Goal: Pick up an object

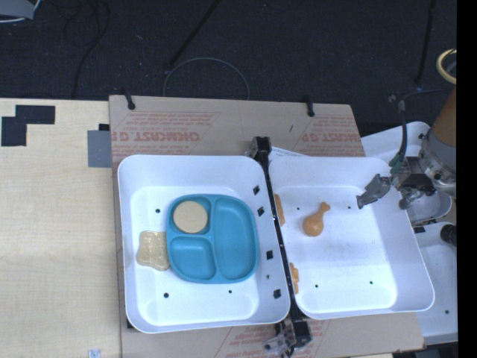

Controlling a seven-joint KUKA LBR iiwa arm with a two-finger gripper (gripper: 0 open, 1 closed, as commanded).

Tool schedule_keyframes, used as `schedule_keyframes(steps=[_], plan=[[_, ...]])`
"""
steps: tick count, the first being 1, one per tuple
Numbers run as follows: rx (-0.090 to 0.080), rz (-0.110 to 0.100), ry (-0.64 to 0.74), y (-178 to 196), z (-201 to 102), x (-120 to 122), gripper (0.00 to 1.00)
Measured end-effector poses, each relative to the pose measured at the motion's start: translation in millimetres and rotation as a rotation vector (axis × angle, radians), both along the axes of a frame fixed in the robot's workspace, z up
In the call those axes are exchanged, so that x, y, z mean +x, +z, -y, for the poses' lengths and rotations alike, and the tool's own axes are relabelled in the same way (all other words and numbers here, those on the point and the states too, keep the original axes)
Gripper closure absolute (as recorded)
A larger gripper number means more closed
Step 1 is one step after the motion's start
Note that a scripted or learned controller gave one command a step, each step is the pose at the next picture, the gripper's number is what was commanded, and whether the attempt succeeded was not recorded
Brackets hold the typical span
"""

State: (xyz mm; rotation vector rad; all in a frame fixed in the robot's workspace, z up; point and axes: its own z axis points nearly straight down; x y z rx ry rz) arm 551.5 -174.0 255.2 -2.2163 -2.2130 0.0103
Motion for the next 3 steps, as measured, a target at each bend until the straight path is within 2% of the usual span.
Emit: schedule_keyframes(steps=[1, 2, 3], plan=[[-0.002, 0.01, 0.001, 5, 0, 2, 0.0], [0.0, 0.004, 0.002, -43, -6, -5, 0.0], [0.001, 0.002, 0.001, -107, -7, -4, 0.0]])
